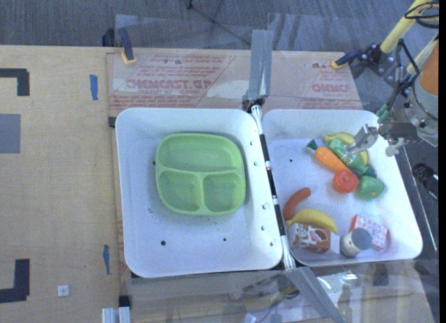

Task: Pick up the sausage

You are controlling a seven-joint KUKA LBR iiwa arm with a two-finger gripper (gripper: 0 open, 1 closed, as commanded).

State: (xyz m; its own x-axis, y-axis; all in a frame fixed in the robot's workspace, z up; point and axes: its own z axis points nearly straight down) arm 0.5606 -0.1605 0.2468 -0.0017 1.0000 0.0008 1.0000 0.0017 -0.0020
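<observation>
On the pale wooden worktop two shallow white plastic bins lay side by side, a flattened cardboard sheet lying under their far edges. The left bin held a light green plastic plate with three compartments, set a little far of the bin's middle. The right bin held the toy food. The small red-orange sausage, curved and lying at a slant, sat near that bin's left wall, just far of a yellow plastic banana and close to touching it. Near of the banana stood a brown-and-red printed jar, with a grey-capped can and a red-and-white printed carton to its right. Farther back lay an orange carrot, a red tomato, a green pepper and a second yellow and green piece, bunched together. The grey arm's two-finger gripper hung over this far cluster, well apart from the sausage; its metal jaws pointed left over the green pieces, and it could not be told whether they were open or closed, nor whether anything lay between them.
</observation>
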